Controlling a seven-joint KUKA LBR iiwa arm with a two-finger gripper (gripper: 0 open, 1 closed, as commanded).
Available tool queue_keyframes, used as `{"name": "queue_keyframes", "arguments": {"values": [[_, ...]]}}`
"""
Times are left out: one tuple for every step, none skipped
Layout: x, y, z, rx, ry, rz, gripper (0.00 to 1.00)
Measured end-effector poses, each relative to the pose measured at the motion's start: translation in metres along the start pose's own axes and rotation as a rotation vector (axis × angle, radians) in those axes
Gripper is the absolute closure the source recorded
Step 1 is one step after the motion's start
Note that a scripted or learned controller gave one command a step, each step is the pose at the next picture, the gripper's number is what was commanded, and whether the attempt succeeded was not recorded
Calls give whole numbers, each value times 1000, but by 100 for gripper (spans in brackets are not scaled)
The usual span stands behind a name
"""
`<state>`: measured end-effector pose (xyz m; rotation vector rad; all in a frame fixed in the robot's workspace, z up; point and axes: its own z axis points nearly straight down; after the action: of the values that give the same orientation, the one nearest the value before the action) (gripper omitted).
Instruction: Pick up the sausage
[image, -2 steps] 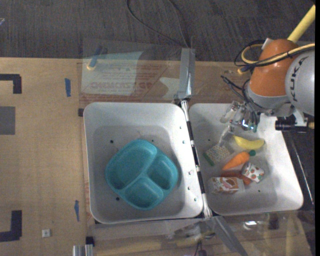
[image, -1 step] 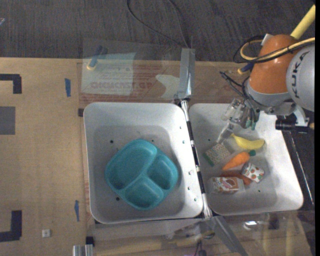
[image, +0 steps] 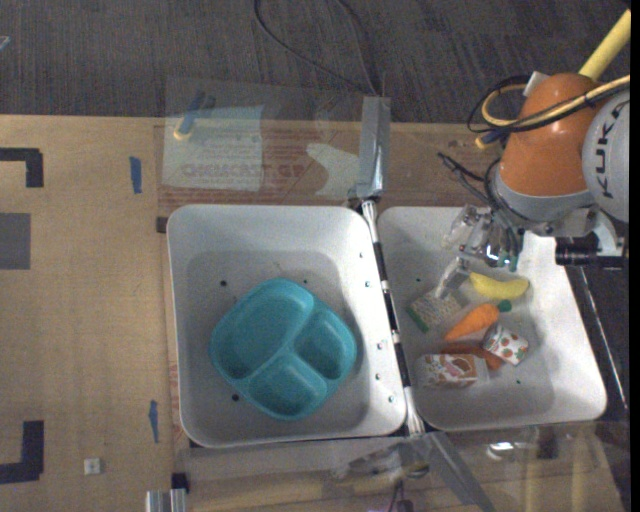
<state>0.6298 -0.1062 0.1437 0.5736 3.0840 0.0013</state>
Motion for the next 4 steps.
{"name": "queue_keyframes", "arguments": {"values": [[-29, 4, 0, -1, -5, 96, 0], [-16, 1, 21, 1, 1, 58, 0], [-25, 2, 50, -2, -6, 92, 0], [-25, 3, 40, -3, -9, 90, 100]]}}
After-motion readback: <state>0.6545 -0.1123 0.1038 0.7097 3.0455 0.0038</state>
